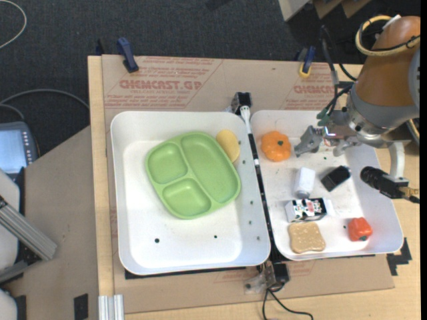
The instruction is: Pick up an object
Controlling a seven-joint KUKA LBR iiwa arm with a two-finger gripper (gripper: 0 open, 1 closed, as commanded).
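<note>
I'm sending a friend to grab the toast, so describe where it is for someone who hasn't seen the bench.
Look in the right bin, at its near edge. The toast lies there, just below a small black-and-white box. It is the only flat, tan, bread-shaped piece.

bins [127, 199] white | tray [193, 175] light green | pumpkin [275, 146] orange, green stem; pepper [359, 229] red | toast [306, 238] tan | block [335, 177] black; cylinder [305, 179] white | arm [390, 72] grey, orange band

Bench [167, 82], brown sheet on top, bears two white bins side by side: left bin [127, 199], right bin [380, 235].
</note>
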